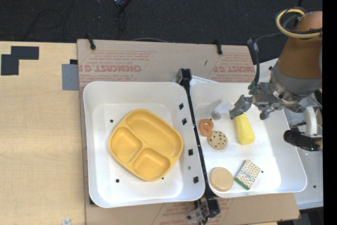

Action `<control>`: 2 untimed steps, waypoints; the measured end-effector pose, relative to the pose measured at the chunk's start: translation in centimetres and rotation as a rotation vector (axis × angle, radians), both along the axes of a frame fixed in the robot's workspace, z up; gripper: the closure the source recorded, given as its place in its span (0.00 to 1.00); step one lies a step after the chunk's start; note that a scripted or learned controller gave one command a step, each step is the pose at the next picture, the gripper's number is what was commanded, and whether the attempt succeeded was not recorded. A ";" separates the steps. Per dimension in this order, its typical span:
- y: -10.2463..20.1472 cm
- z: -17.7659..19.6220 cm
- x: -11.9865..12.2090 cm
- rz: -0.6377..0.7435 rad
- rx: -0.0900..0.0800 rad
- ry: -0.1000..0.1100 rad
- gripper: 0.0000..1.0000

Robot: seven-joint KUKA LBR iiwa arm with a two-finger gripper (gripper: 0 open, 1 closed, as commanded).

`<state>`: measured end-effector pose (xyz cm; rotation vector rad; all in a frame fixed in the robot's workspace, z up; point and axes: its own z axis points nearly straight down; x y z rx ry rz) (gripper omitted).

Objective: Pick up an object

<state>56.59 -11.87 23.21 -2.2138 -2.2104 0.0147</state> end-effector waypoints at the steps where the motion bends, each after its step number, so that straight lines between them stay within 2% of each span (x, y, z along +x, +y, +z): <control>1: 0.0 0.6 0.2 0.002 -0.002 -0.012 0.00; 2: -0.6 -3.9 0.1 0.001 -0.001 -0.008 0.00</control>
